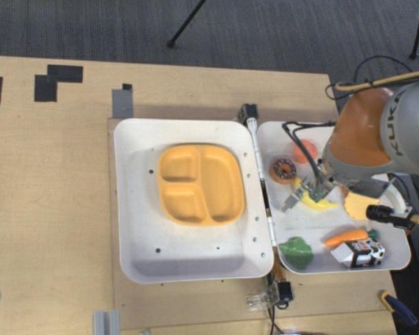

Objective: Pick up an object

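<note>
Looks like a robotics lab to me. I see a plywood bench [56, 208] with black tape marks [57, 81], two white bins [136, 257] fixed side by side with metal brackets [123, 102], loose cables [276, 300] at the bench edge, grey carpet [91, 12] behind, and tripod legs [195, 12] standing on it. The KUKA arm [377, 131] and toy-like items, such as a yellow divided plate [199, 183], fit a test setup.
</note>
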Motion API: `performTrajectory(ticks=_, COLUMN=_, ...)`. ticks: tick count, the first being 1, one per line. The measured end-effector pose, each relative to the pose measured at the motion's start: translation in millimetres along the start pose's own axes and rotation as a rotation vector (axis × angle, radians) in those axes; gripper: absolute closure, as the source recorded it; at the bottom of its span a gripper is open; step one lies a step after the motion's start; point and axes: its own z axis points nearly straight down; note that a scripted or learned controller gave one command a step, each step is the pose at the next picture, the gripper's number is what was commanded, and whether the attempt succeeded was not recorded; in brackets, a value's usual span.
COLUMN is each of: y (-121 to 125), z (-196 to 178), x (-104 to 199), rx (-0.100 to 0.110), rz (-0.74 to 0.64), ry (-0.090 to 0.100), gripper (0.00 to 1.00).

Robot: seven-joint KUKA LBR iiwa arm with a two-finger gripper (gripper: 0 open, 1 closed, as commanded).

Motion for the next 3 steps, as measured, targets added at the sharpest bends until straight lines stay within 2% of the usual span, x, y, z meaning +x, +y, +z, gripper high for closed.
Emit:
performTrajectory(ticks=1, y=-23, z=-1, x=16, rx=-0.014, rz=0.076, ry=-0.012, gripper=0.0)
performTrajectory(ticks=2, y=4, z=1, x=-10, rx=0.002, rz=0.174, ry=0.007, gripper=0.0)
performTrajectory(ticks=3, y=8, z=-10, x=-10, rx=-0.005, rz=0.17, ry=0.008, gripper=1.0)
